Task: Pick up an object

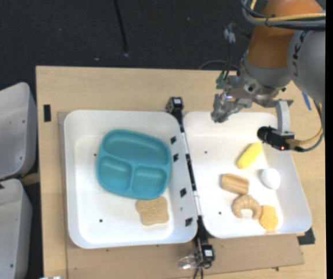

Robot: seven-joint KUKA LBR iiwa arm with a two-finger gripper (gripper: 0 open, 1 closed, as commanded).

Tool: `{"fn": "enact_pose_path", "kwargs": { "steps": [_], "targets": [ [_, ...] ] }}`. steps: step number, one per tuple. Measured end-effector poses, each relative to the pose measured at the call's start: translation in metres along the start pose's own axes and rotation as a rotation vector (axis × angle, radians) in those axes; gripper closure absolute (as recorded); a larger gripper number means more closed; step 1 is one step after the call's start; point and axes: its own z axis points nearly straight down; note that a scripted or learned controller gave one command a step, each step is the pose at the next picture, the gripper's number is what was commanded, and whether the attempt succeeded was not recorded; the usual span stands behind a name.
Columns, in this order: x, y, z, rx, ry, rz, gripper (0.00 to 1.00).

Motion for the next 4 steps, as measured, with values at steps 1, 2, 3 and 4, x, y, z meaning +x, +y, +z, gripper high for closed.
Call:
{"fn": "enact_pose_path", "kwargs": {
  "steps": [1,2,3,4],
  "targets": [
    [0.049,0.010,0.000,-0.001,-0.001,0.001,1.00],
    [0.095,0.024,-0.001,-0.002,-0.001,0.001,1.00],
    [0.146,0.033,0.000,-0.002,-0.001,0.000,1.00],
    [0.143,0.033,0.000,0.000,-0.002,0.004,0.00]
  ]
}}
